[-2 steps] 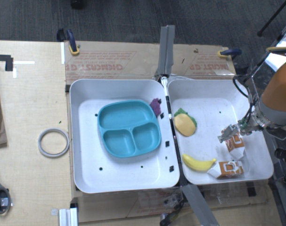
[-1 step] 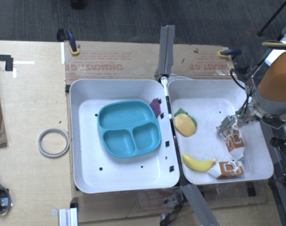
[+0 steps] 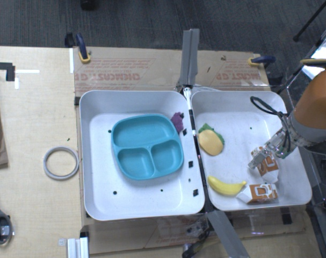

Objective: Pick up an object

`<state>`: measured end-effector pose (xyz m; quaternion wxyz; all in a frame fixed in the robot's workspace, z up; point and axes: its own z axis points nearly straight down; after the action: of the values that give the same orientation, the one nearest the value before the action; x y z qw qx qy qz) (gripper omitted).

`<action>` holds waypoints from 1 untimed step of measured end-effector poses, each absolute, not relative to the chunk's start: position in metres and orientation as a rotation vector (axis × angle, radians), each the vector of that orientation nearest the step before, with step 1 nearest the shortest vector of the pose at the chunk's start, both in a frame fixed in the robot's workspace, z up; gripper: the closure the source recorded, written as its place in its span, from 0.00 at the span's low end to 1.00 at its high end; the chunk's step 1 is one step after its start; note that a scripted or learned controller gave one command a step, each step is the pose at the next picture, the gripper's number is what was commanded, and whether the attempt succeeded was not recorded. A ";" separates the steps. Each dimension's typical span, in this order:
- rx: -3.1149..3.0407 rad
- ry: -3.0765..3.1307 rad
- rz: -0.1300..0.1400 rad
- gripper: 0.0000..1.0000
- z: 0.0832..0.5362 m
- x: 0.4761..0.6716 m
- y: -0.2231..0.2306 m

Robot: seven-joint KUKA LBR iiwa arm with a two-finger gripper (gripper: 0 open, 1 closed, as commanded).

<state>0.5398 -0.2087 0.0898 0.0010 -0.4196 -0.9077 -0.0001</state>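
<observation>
Reaching into the right bin (image 3: 291,149), your gripper (image 3: 261,161) hangs over a small orange-and-white carton (image 3: 267,167) near its right wall, finger state impossible to tell; judge it light, crushable, best pinched across flat sides.

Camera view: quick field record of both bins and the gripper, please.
left bin: blue divided tray; small purple item at the tray's far right corner
right bin: yellow-green round toy, banana, two orange-white cartons
gripper: low in right bin, at the upper carton
grasp: cannot tell
bench: tape ring left of bins
</observation>
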 end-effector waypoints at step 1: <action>-1.157 -2.918 -0.001 0.00 0.090 0.535 -0.174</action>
<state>0.5349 -0.1739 0.0896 0.0015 -0.3686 -0.9296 -0.0002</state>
